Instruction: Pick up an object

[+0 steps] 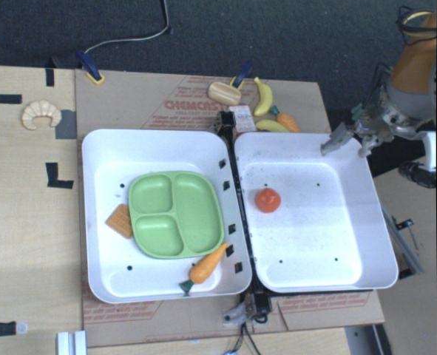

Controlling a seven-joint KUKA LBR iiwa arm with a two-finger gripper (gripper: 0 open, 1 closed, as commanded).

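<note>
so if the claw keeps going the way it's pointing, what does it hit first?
The claw points left and down over the right bin, at its upper right corner. Straight on, it would likely meet bare bin floor first, above the red tomato; depth is unclear from this one view.

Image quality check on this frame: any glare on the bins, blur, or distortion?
Camera view: lighting is even and soft; the right bin and left bin read bright white without blown-out glare. The tomato and carrot cast only faint shadows. The gripper at the right bin's far corner looks slightly soft. Bin edges bow a little from the slanted viewpoint; overall resolution is low.
</note>
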